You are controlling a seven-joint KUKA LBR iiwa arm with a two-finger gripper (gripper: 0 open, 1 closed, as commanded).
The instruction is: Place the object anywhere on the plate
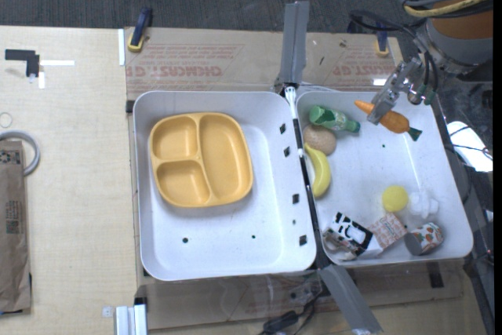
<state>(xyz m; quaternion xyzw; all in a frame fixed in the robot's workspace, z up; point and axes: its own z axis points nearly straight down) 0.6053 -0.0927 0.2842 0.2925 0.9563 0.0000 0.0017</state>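
Two white bins sit side by side on the desk. The left bin (157,247) holds a yellow divided plate (201,159). The cardboard (212,63) behind reads "CHEMCO". The right bin (447,169) holds a carrot (392,120), green bottle (333,119), potato (319,140), banana (319,171), yellow ball (395,198) and small cartons. The end effector (386,110) hovers at the carrot; grip state cannot be determined.

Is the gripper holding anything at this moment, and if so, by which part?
Cannot be told. The gripper sits over the carrot in the right bin, but no grasp shows.
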